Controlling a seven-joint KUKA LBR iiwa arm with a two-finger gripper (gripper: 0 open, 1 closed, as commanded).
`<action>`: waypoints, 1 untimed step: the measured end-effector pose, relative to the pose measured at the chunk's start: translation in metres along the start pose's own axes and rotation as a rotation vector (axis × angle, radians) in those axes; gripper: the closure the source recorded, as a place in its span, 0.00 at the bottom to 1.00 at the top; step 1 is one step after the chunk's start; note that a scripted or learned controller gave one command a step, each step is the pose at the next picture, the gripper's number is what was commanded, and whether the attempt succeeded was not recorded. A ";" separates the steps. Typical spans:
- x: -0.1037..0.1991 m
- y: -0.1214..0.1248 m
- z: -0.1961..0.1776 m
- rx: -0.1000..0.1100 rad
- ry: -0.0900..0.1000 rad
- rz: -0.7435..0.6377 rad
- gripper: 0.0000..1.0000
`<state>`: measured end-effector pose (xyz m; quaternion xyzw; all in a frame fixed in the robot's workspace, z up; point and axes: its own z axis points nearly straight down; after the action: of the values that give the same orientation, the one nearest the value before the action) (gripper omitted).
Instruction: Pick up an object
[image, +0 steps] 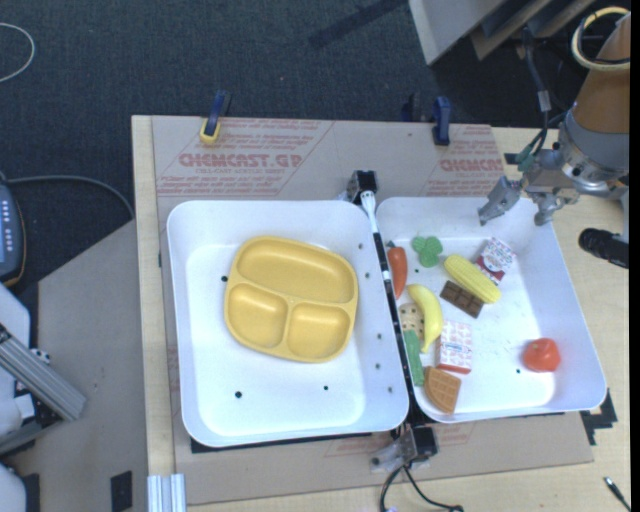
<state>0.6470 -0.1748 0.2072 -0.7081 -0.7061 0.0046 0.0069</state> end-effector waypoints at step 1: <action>0.000 0.003 -0.010 -0.015 -0.003 -0.003 0.00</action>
<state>0.6501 -0.1744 0.2168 -0.7071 -0.7071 0.0002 0.0005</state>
